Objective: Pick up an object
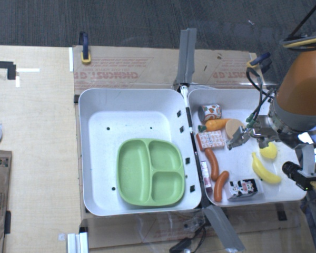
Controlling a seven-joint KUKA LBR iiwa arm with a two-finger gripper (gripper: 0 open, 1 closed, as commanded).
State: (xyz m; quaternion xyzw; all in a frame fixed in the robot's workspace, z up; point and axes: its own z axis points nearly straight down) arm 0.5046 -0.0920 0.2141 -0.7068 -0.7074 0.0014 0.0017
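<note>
End effector [241, 136] state unclear, beside orange carrot [217, 124] (green stem) in right bin [284, 195].

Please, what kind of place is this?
Probably a robotics lab bench for pick-up trials: two white bins, one with a green tray, one with toy food like a banana, under the arm's gripper.

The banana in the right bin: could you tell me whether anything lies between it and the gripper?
Nothing visible does. The gripper hangs over the right bin, up and to the left of the banana, with bare bin floor between them. The yellow lemon-like piece sits just above the banana, off that line.
</note>
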